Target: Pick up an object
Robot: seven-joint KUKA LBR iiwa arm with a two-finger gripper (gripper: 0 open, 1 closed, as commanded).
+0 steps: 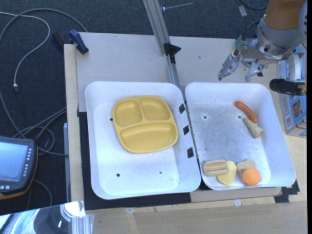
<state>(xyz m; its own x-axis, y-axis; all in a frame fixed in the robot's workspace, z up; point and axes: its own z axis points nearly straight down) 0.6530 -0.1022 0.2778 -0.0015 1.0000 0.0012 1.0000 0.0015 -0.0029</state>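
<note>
Hotdog (246, 111) lies in the right bin (277, 130); gripper (240, 71) hovers above the bin's far rim, fingers spread, holding nothing.

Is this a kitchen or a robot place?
Probably a robot lab, not a kitchen. A robot arm hangs over two white bins, the food looks like toys, and cables lie on the floor.
</note>
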